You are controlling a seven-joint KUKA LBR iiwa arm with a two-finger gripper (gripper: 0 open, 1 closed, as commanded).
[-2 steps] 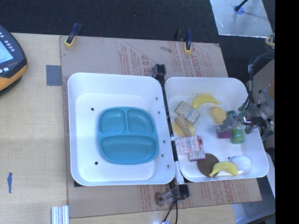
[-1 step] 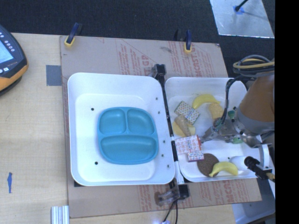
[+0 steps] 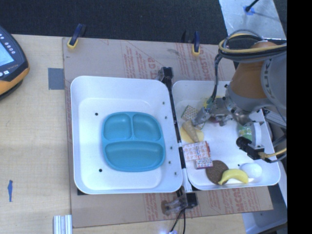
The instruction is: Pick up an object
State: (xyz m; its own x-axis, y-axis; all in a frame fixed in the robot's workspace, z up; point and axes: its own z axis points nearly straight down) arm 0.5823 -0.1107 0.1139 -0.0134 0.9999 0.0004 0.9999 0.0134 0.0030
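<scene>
Down in the right bin [image 3: 273, 179] sits the end effector [image 3: 207, 115], low over the clutter near that bin's left wall, and from up here I cannot tell how it is set. Behind it the grey arm [image 3: 253, 77] with its orange band fills the bin's upper right. Under everything runs a pale wooden tabletop [image 3: 34, 145], with a brown cardboard sheet [image 3: 122, 57] laid on it and two white bins side by side on that; dark floor lies beyond the far edge. Two clamps, one yellow [image 3: 74, 39] and one blue [image 3: 196, 44], pinch the cardboard's far edge. Over in the left bin [image 3: 80, 130] lies one blue divided plate [image 3: 133, 141], three compartments, flat and centred. Now the right bin's pickings: one yellow banana [image 3: 233, 177] curving along the near wall, touching one brown round disc [image 3: 214, 170]; one red-and-white printed packet [image 3: 197, 154] just beyond that; a yellowish piece [image 3: 191, 131] right beside the end effector; one white egg-shaped thing [image 3: 252, 169] next to the banana.
</scene>
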